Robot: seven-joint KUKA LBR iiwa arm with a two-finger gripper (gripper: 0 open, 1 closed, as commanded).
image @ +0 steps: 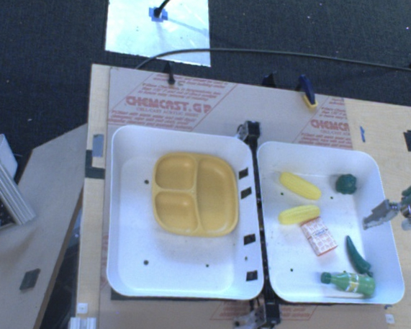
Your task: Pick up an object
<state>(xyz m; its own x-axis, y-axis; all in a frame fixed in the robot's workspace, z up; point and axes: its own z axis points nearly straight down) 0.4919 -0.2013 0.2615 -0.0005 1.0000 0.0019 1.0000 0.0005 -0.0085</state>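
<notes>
Lying in the right shallow white bin [378,173] are six small objects: a dark green round lump [346,184] near the far right corner, a yellow corn-like piece [300,185] left of it, a second yellow oblong piece [299,215] just below that, a small red-and-white printed packet [319,237] touching or just beside the second yellow piece, a dark green curved pepper-like piece [356,255] near the right wall, and a green plastic bottle with yellow label [349,283] on its side along the near wall. Left shallow white bin [127,189] holds a yellow three-compartment plastic plate [194,194], flat, roughly centred. Black clips run along the seam between the bins. Grey two-finger gripper [378,215] sits over the right bin's right rim, nothing visible between its tips; whether it is released or clenched I cannot tell. Nearest objects are the pepper-like piece below-left and the round lump above-left, both apart from it.
</notes>
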